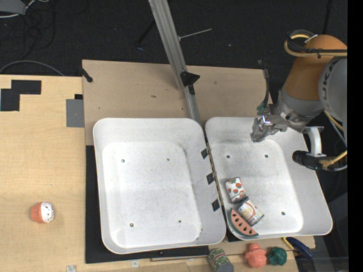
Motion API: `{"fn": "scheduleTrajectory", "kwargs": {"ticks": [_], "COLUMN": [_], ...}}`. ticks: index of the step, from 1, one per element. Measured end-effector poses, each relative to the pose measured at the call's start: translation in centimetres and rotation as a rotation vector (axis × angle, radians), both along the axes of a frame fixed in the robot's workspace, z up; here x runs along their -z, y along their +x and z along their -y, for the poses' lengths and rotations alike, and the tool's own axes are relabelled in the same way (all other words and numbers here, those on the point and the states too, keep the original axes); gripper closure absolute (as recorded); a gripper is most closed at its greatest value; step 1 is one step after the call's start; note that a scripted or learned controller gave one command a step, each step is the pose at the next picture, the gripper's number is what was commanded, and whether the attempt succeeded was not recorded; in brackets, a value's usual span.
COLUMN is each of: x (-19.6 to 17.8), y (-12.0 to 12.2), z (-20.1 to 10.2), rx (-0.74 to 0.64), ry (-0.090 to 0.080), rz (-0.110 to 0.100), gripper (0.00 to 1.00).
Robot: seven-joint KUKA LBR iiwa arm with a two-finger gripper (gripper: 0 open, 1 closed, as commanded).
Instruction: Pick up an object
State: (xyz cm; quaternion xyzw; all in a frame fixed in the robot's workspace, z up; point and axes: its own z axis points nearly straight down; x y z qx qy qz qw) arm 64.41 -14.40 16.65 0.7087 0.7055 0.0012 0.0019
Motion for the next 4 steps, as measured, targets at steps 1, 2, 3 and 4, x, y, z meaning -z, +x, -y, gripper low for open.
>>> {"fn": "scheduleTrajectory", "kwargs": {"ticks": [1,2,3,4], "x": [-5.0,-4.5,-4.5,-5.2], "y": [0.1,0.4,0.1,1.4], "z": [0.1,-4.3,-10.5,-15.4], "rx": [-0.005,-0.007,-0.009,-0.009], "ry": [0.0,0.003,0.004,0.003], "rz": [0.0,-0.007,-0.009,-0.005], "gripper": [1.0,1.0,1.0,1.0]}}
